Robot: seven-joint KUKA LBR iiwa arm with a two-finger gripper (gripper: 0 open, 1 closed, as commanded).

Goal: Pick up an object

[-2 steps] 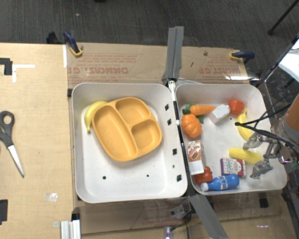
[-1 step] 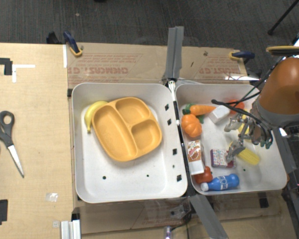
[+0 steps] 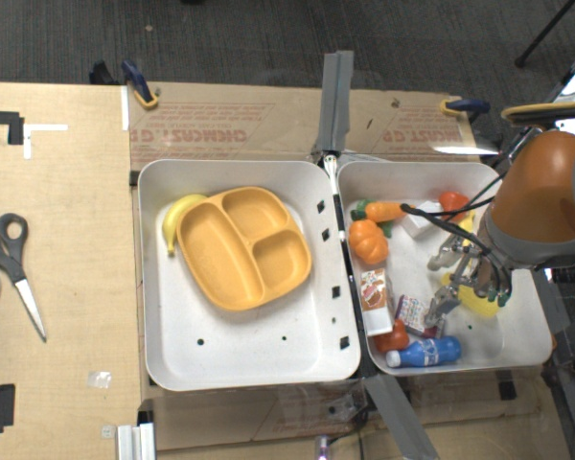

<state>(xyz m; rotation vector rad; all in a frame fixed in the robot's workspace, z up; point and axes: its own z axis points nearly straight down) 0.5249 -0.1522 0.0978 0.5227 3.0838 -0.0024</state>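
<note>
Hovering low in right bin (image 3: 517,353), gripper (image 3: 448,300) (jaws apart, gripping nothing) above small printed packet (image 3: 409,311); blue bottle (image 3: 426,354) just below, yellow object (image 3: 479,300) beside; left bin (image 3: 172,343) holds orange divided plate (image 3: 241,247), banana (image 3: 175,220)

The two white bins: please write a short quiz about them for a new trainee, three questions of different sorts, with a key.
1. True or false: the orange divided plate lies in the left bin.
2. Which thing lies nearest the front wall of the right bin? A. the small orange pumpkin B. the blue bottle C. the toy carrot
3. Fill in: the yellow thing that peeks out from under the plate's left edge is a ____.

Key: 1 true; 2 B; 3 banana. The gripper hangs over the right bin.
</note>
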